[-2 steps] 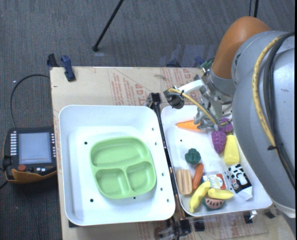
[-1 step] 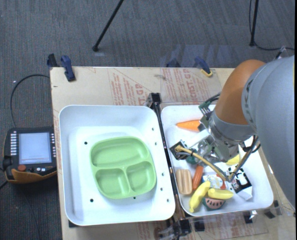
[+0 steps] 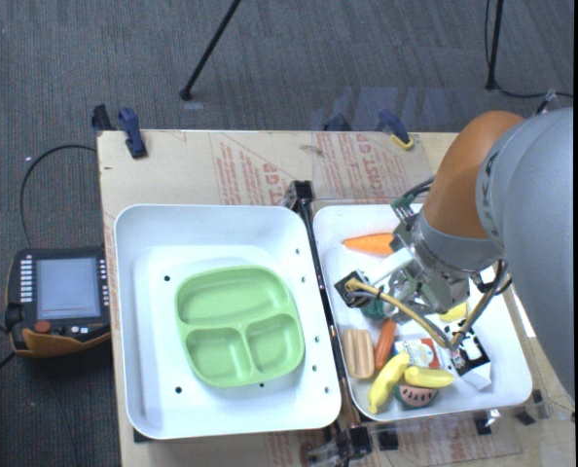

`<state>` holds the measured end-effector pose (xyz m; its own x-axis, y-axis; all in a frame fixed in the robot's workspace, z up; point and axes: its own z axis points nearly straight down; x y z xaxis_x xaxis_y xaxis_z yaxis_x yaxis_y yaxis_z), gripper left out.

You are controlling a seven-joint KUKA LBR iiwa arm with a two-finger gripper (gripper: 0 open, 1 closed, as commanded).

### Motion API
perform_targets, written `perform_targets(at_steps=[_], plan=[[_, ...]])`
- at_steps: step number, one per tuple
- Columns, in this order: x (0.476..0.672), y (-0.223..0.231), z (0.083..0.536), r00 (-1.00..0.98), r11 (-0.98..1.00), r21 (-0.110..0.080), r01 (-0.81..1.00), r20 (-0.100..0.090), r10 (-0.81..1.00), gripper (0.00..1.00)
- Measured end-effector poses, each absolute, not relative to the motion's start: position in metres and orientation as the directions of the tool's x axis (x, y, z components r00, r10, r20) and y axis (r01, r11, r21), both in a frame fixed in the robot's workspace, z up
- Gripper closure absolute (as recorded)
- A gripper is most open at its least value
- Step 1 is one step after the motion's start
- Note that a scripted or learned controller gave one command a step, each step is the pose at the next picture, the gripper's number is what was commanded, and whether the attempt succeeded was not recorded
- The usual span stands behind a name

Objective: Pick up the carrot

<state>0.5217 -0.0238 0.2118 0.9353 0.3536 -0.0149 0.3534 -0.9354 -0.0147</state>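
Observation:
The carrot (image 3: 370, 244) is an orange wedge lying flat near the back left of the right bin (image 3: 519, 358), pointing left. My gripper (image 3: 402, 290) hangs low over the middle of that bin, just in front of and to the right of the carrot. The grey wrist and its cables cover much of the gripper. Nothing is visibly held.
In the right bin lie a tan bun (image 3: 357, 353), a red-orange stick (image 3: 384, 342), a banana (image 3: 387, 381), a watermelon slice (image 3: 417, 396) and a teal piece (image 3: 375, 308). The left bin (image 3: 143, 377) holds a green divided plate (image 3: 238, 323). A teach pendant (image 3: 60, 298) lies on the floor at the left.

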Motion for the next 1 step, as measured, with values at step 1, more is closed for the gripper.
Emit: perform_targets(at_steps=[1], plan=[[0.5211, -0.0268, 0.2193, 0.937, -0.937, -0.021, 0.349, -0.021, 0.35, 1.0]])
